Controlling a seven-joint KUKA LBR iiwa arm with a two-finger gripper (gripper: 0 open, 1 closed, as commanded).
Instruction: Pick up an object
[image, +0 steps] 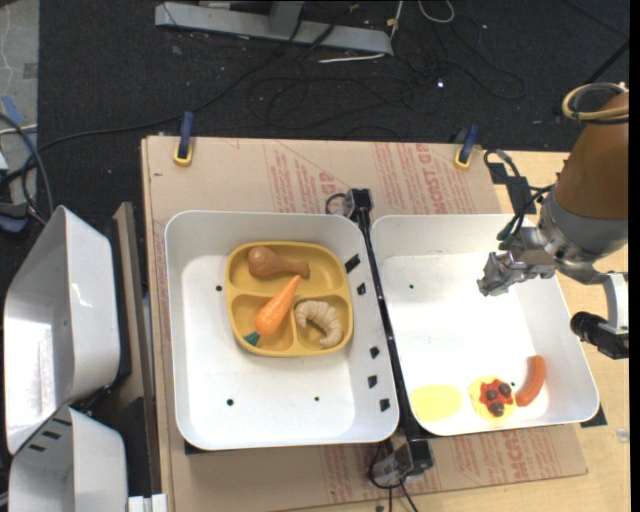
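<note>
My gripper (497, 277) hangs over the upper right part of the right bin (450, 330), with nothing seen between its fingers. Well below it, near the bin's front edge, lie a flat yellow disc (436, 402), a small pizza-like piece with red and dark toppings (492, 394) and an orange-red sausage (531, 380). In the left bin (200, 400) stands a yellow divided plate (240, 325). It holds a brown drumstick (276, 263), an orange carrot (277, 307) and a pale shrimp-like piece (320, 320).
The two bins sit side by side on a cardboard sheet (300, 170) held by yellow clamps (183, 152). The arm's orange band (597, 165) and grey wrist stand over the right bin's right edge. White containers (60, 320) stand off the bench at the left.
</note>
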